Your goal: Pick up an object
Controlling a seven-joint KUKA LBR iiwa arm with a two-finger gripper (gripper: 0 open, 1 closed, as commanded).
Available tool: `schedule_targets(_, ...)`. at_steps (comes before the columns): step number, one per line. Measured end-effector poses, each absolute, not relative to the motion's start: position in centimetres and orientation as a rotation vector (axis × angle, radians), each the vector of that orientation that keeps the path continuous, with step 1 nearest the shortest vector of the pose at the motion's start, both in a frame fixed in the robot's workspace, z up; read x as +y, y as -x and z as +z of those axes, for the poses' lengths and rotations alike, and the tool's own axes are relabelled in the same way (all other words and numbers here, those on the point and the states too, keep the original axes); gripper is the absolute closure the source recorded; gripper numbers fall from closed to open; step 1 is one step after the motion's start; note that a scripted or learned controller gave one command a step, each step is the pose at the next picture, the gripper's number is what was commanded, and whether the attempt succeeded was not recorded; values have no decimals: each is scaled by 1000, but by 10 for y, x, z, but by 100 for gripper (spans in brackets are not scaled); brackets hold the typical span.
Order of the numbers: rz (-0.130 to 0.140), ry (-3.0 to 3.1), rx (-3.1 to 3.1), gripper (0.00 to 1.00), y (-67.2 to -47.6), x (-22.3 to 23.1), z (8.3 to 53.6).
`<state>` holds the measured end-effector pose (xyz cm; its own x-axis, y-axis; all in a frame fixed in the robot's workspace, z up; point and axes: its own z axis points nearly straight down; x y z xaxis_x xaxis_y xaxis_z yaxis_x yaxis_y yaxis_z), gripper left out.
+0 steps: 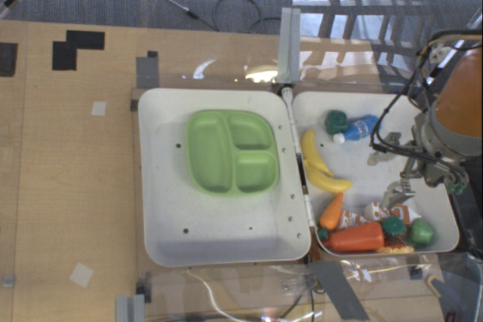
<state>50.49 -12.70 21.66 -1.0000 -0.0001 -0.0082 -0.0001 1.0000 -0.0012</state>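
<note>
Tabletop point(68, 185): pale wood, carrying two shallow white bins side by side.
Right bin point(362, 103), near end: one large orange carrot-like piece point(355, 237), one smaller carrot point(330, 212), one green round fruit point(421, 231), small mixed pieces I cannot name.
Right bin, middle: one yellow banana point(318, 166).
Right bin, far end: one dark green item point(336, 121), one blue bottle point(358, 128).
Left bin point(162, 185): one green divided plate point(230, 151).
Pincer point(398, 196): above the right bin's near end; open or closed, cannot tell.
</note>
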Motion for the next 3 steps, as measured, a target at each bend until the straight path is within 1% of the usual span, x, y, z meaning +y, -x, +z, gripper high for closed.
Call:
schedule_targets(1,3,-24,3145,0,-564,-156,96)
schedule_targets(2,0,69,3190,0,-644,-100,86)
schedule_targets(3,-7,442,3098,0,-652,-164,127)
